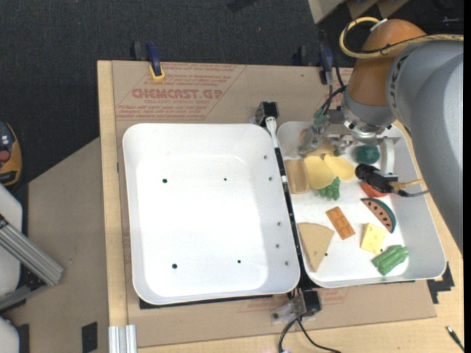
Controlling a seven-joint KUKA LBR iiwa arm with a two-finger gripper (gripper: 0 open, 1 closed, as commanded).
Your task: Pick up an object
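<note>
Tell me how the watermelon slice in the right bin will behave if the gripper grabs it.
The watermelon slice looks like a thin toy wedge, so it is probably stiff and light. It lies flat on the right bin floor, so fingers may struggle to get under its edges. Its curved rind might let it slide sideways when pinched.

Dark carpeted floor [73,20] is seen around a brown worktop [184,94] clamped by blue clamps [154,59].

Two white bins are set side by side on a brown bench [184,87] (red lettering printed across its top): left bin [147,234], right bin [419,256].
</note>
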